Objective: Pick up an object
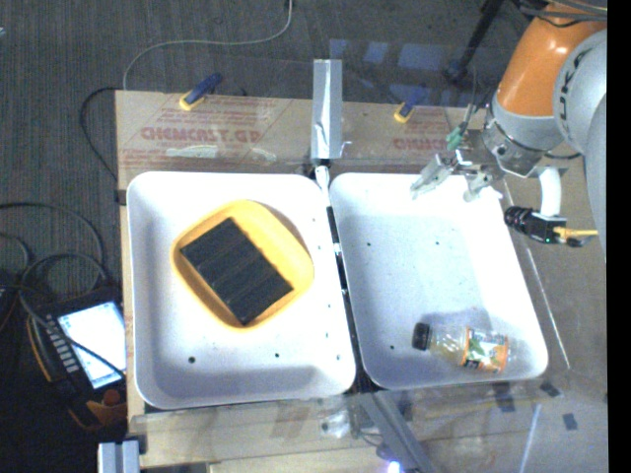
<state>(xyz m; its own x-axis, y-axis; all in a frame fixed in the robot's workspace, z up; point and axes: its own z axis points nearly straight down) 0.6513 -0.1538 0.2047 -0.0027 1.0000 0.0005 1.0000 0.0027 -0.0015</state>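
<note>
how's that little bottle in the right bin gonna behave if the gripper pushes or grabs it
The bottle lies on its side, so a nudge would probably roll it. Its clear rounded body may be slippery between fingers. It looks small, likely light. The gripper is at the bin's far edge.

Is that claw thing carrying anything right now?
No. The gripper hangs open over the right bin's far edge; the bottle lies near its front.
</note>
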